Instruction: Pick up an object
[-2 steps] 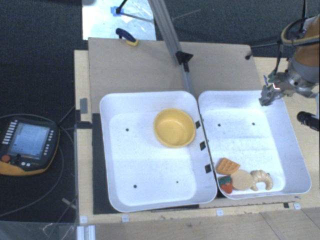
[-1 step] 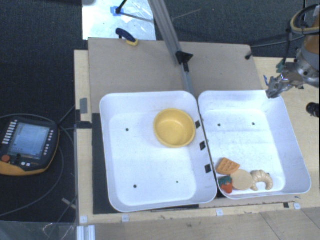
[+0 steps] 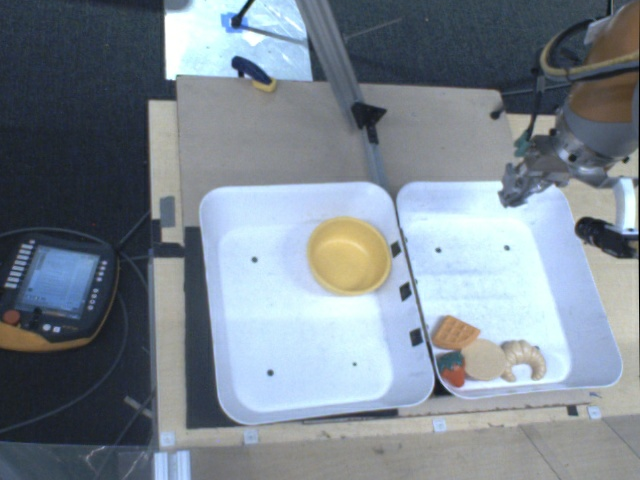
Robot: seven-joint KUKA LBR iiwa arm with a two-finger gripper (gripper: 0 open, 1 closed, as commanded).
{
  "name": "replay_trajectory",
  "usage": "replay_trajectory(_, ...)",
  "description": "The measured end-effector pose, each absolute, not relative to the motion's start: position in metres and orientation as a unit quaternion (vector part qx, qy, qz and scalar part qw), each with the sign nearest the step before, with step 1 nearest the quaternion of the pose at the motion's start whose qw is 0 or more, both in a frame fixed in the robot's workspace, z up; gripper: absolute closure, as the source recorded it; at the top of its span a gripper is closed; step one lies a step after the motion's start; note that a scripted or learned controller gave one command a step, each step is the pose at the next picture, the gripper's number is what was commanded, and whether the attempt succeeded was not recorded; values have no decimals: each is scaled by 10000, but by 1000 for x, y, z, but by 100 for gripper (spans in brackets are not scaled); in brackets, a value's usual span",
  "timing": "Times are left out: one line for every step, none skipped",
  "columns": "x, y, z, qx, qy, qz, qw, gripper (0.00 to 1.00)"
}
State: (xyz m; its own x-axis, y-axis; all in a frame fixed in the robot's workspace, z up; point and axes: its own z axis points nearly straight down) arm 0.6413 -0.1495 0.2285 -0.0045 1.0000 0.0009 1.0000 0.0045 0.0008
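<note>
Toy food in the right bin's near corner — tool high at the far edge.

An orange waffle piece (image 3: 455, 331), a tan round (image 3: 485, 359) and a croissant (image 3: 525, 359) cluster together in the right bin (image 3: 560, 268); a yellow bowl (image 3: 348, 256) sits in the left bin (image 3: 240, 318). The tool (image 3: 514, 190) hovers well apart — whether wide or narrow, I cannot tell.

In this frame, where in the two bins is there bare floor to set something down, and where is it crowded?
Left bin: bare floor left of and below the yellow bowl. Right bin: its upper and middle floor is bare, between the gripper at the top rim and the food cluster. Crowded: the near corner, where cracker, round biscuit and croissant bunch together.
</note>
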Motion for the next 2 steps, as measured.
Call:
replay_trajectory(635,-102,239,-7055,-7088,-9,-2,100)
replay_trajectory(628,-40,243,-7051,-7091,-9,1,100)
